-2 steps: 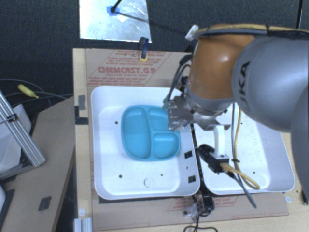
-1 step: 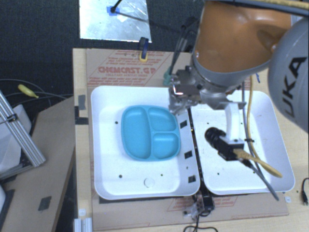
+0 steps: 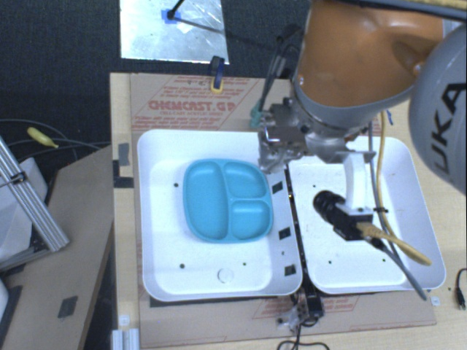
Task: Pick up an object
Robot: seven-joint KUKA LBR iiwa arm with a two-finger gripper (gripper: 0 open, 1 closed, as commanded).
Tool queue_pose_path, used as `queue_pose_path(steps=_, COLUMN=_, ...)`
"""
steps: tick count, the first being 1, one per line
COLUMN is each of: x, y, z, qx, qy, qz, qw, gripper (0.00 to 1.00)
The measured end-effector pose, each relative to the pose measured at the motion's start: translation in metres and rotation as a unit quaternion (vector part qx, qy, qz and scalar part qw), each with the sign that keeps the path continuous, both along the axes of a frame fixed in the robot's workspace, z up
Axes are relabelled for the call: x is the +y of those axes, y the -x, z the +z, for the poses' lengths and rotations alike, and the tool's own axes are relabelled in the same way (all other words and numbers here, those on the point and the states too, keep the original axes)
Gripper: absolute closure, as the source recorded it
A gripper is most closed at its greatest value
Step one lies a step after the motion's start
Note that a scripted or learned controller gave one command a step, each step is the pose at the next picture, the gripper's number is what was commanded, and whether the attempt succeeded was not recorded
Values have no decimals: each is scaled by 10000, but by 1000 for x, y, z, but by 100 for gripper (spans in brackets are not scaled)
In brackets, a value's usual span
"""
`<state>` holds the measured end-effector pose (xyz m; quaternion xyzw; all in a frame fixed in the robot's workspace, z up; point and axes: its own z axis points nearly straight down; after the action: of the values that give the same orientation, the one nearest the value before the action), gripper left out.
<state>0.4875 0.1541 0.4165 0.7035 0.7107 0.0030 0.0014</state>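
plate (image 3: 226, 199): light blue, three compartments, in left bin (image 3: 164, 265) | pincer (image 3: 271, 157): grip state cannot tell

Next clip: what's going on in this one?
The grey and orange arm reaches over the right bin. Its end effector is at the divide between the bins, by the far right corner of the blue divided plate. The plate lies flat in the left bin, not lifted.

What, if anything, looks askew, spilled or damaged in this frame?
Only a small thing: the light blue three-compartment plastic plate lies flat in the left white bin but turned slightly askew to its walls. Nothing looks spilled or broken.
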Motion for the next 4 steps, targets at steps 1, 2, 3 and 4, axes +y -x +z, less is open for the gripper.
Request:
queue_pose_path(steps=1, x=-61, y=0, z=56, qx=-12, qy=5, qz=-72, qw=10000, gripper=100)
queue_pose_path(steps=2, x=7, y=1, z=48, qx=18, qy=-2, qz=-4, qw=10000, gripper=100)
queue_pose_path(steps=3, x=4, y=0, z=60, qx=2, qy=-1, qz=-3, qw=10000, gripper=100)
queue_pose_path(steps=4, x=4, y=0, z=70, qx=-5, qy=-6, qz=25, qw=10000, gripper=100)
